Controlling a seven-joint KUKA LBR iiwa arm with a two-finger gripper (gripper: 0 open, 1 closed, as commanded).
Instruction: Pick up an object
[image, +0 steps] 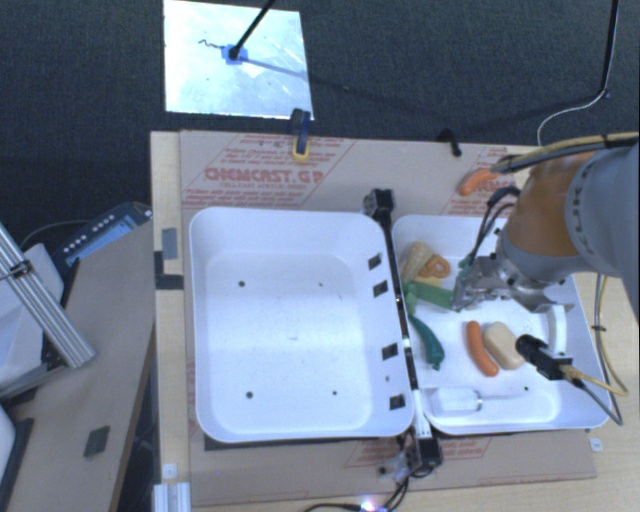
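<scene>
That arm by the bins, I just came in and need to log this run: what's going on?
The grey arm reaches in from the right over the right bin, its claw low by a green piece. Nearby lie an orange sausage, a pale bun and a yellowish piece. Nothing can be seen held yet. The left bin sits beside it.

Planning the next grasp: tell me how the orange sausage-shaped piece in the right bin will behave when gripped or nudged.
The orange sausage looks like a smooth, rounded cylinder, so it will probably roll sideways if pushed. Its glossy surface suggests it may slip in the claw. It lies close against the beige bun-shaped piece, which could get shoved along with it.
</scene>
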